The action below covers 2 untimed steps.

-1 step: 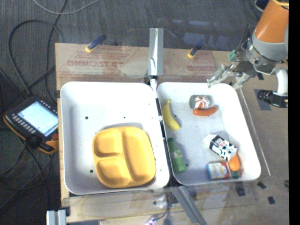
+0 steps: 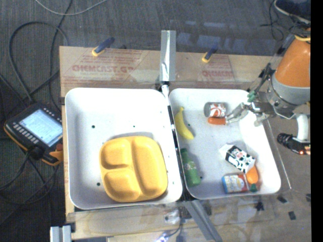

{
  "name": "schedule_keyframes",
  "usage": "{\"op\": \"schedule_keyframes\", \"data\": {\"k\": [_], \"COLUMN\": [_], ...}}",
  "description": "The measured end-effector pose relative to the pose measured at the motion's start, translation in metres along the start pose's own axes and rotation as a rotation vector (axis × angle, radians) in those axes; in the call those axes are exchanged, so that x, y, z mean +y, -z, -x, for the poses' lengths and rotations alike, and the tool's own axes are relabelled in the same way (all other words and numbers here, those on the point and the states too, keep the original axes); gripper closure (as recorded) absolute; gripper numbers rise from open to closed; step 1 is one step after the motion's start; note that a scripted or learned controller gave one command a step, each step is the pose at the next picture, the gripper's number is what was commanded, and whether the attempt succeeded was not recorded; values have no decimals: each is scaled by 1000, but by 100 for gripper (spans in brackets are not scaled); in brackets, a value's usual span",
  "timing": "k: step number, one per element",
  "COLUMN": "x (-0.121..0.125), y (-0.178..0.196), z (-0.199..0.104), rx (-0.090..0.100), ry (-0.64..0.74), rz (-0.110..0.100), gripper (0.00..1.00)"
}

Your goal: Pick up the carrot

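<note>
The arm [image 2: 292,69], grey with an orange band, reaches in from the right side of the camera view and ends over the upper right part of the right bin [image 2: 267,155]. Its gripper [image 2: 237,114] points left toward the upper middle of that bin; whether it is spread or pressed together cannot be told at this size and angle. Just beside its tip lies the carrot [image 2: 216,120], a small orange piece resting on the bin floor directly below a red and white can [image 2: 216,109] lying on its side, the two apparently touching. Nothing is visibly pinched by the gripper. Along the left wall of the same bin a yellow banana [image 2: 182,124] lies lengthwise, and below it a green bottle [image 2: 190,167] rests on its side. Toward the lower right sit a black and white carton [image 2: 239,157], an orange object [image 2: 252,175] just below it, and a small jar [image 2: 235,183] with a blue and orange label near the bottom edge. The left bin [image 2: 86,110] holds a yellow divided tray [image 2: 133,168] in its lower half. Both bins rest on the tabletop [image 2: 116,67], and a handheld pendant [image 2: 35,130] with a lit screen lies on the floor to the left.
</note>
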State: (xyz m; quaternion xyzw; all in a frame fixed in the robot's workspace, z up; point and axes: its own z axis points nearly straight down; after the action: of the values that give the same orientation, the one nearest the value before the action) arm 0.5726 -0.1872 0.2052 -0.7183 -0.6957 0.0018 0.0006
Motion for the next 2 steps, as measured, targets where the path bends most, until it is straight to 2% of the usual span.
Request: {"op": "schedule_keyframes", "data": {"k": [1, 2], "x": [-70, -88], "y": [12, -57], "z": [16, 39], "rx": [2, 3], "ry": [108, 350], "rz": [1, 1], "gripper": [0, 0]}}
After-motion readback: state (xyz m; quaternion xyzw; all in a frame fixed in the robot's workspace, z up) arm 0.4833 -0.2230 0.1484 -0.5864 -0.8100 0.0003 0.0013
